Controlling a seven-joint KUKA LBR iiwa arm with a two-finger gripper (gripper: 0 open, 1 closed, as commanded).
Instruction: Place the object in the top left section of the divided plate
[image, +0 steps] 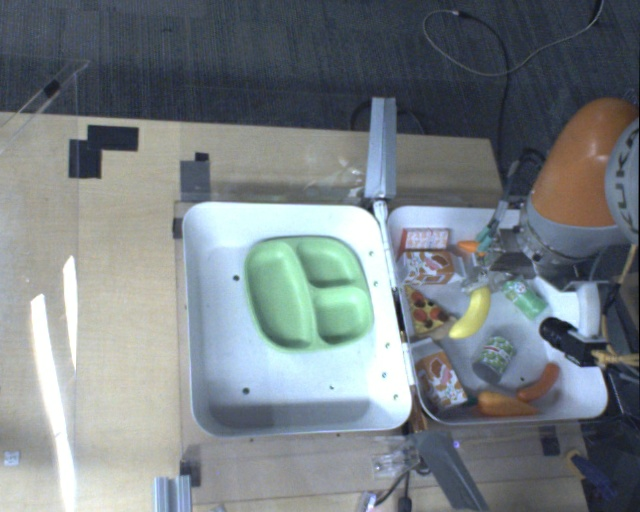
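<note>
A green divided plate (305, 290) lies in the left white bin (220, 340), with one long section on its left and two smaller ones on its right; nothing rests on it. My gripper (487, 262) hangs over the right bin (592, 402), just above the upper tip of a yellow banana (470, 315). The wrist hides the gripper's tips from above. I cannot see whether the banana's tip is touched or merely beneath the gripper.
The right bin also holds two small food boxes (428, 255), a pizza slice (430, 312), a green-labelled can (495, 354), a sausage (540, 382), a carrot (505, 404), another box (440, 378) and a green packet (522, 297). A metal divider post (381, 150) stands between the bins.
</note>
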